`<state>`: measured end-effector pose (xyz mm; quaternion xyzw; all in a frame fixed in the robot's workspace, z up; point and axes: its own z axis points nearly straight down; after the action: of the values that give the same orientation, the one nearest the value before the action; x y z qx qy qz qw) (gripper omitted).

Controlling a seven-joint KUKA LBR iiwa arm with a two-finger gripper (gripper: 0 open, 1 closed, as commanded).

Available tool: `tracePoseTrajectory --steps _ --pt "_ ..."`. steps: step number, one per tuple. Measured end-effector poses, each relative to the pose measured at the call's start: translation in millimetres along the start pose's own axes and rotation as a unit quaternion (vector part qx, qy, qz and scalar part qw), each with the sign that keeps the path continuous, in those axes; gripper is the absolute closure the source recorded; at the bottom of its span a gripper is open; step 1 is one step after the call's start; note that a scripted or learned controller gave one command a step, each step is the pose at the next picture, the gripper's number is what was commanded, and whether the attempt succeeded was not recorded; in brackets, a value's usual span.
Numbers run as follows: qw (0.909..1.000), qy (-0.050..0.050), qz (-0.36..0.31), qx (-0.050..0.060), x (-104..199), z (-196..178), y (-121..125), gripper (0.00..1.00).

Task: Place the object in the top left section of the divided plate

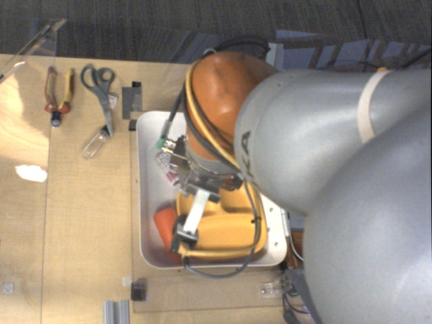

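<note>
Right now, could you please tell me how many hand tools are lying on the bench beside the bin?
2: the pliers at the far left, and the scissors just right of them, both left of the bin. The arm may hide others.

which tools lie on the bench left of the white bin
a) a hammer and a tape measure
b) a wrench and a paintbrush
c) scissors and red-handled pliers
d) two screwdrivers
c: the scissors lie with their grey handles up, and the red-handled pliers lie further left, both on the bench beside the white bin.
</note>
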<state>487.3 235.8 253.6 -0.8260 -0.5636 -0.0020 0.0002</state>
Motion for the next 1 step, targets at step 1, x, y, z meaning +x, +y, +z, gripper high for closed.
tracePoseTrajectory --steps 1 --pt "0.9995 -0.002 0.033 0.001 -41.2 46.9 39.8 1.00"
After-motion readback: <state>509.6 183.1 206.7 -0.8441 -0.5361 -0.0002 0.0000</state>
